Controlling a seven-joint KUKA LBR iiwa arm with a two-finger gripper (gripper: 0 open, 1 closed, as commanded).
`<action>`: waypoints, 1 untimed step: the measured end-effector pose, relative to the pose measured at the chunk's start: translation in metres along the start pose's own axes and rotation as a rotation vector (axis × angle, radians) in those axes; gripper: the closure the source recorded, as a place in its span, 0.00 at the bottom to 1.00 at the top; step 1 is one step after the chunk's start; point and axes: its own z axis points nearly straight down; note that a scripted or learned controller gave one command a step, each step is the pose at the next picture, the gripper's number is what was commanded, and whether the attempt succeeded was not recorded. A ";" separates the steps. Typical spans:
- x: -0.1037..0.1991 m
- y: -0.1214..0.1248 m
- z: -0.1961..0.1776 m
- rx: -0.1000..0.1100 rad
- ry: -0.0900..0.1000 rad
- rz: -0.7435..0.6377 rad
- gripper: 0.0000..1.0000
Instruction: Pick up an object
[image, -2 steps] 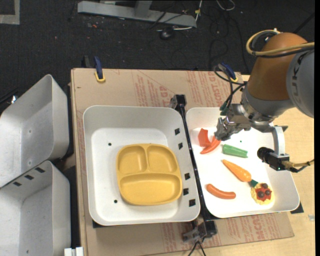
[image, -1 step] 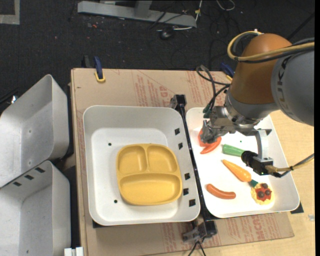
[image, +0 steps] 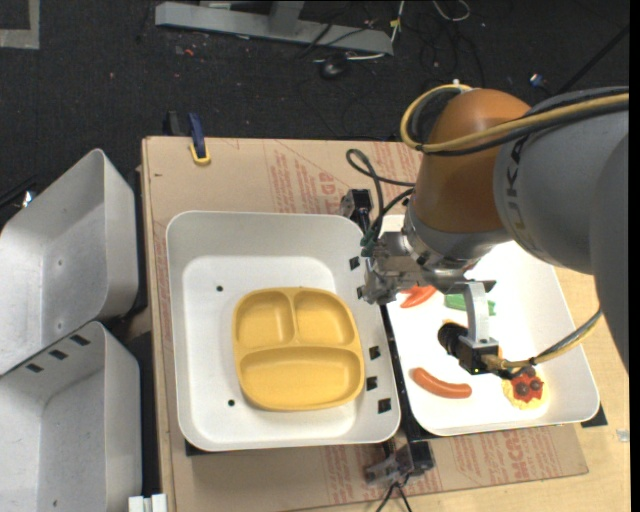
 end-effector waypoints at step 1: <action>0.050 -0.012 0.011 0.000 0.000 0.000 1.00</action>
